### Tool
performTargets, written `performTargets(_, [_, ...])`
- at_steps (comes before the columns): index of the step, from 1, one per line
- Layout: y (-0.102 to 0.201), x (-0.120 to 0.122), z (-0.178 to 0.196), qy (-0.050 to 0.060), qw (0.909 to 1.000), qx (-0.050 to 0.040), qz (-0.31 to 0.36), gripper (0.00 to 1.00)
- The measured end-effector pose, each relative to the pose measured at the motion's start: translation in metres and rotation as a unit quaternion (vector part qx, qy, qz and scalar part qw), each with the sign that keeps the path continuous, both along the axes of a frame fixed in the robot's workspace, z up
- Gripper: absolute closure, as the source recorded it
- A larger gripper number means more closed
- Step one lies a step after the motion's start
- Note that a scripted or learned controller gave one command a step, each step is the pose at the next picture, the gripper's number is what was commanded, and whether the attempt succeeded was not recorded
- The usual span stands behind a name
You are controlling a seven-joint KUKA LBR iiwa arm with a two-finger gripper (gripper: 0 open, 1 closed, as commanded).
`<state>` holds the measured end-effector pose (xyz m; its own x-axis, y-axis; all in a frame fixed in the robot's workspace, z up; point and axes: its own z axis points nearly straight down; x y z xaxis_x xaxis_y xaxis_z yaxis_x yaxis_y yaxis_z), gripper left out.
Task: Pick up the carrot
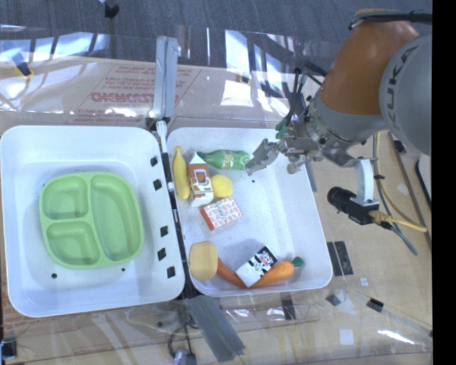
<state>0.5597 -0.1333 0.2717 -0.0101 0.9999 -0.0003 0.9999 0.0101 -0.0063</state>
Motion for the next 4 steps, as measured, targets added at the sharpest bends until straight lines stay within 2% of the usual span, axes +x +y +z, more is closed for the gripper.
performTargets(1, [0.0,0.033,-0.068,0.0,0.9988,-0.0004,-0.05,0.0])
performTargets(2, [-0.043,-0.016,0.046,-0.002,0.9992,-0.0009,-0.04,0.0])
performTargets(3, [-0.07,-0.023,-0.087,0.0,0.9922,0.0012,0.125,0.0])
performTargets(4, [-0.077,-0.064,-0.183,-0.002,0.9919,0.0015,0.127,0.0])
